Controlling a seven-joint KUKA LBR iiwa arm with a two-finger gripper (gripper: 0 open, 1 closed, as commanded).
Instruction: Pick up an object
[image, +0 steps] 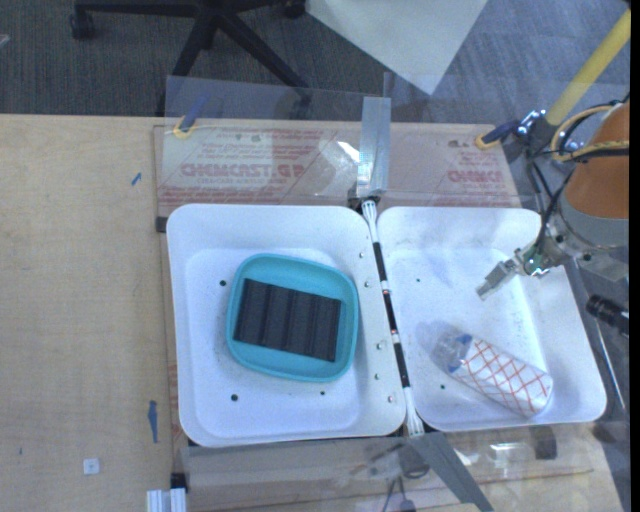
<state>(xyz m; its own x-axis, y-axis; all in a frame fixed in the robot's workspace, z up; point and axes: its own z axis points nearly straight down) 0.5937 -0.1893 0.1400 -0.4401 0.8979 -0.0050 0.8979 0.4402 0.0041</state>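
A clear plastic bottle (495, 372) with a white label crossed by red lines lies on its side in the front part of the right bin (445, 235), its cap end pointing left. In the left bin (195, 300) rests a teal dish (292, 316) holding a dark ridged insert. My gripper (500, 277) hangs over the right bin's middle right, up and to the right of the bottle and apart from it. Nothing shows in its grasp.
The arm's orange band (600, 185) and cables sit at the right edge above the right bin. A metal divider (385, 300) runs between the bins. A clear plastic sheet (300, 160) lies behind them on the wooden bench.
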